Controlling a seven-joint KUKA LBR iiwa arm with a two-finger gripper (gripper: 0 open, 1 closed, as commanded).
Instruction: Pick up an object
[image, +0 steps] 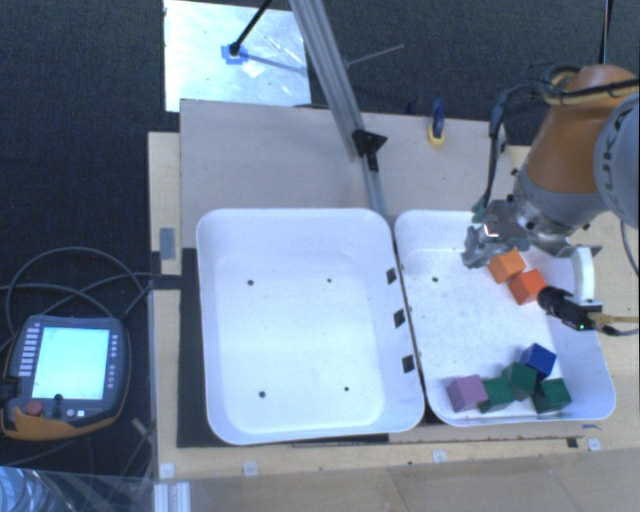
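Hovering end effector (484, 243) over right bin (440, 330)

Grey arm (585, 150) over right bin (440, 330), near two orange blocks (516, 277); coloured blocks (510, 385) at front corner.

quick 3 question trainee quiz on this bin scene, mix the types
1. True or false: the blocks lie in the left bin.
2. Which block is nearest the gripper? A purple block B orange block C blue block
3. Fill in: the pendant sits to the ___ of the bins in the camera view.

Key: 1 false, they lie in the right bin; 2 B; 3 left
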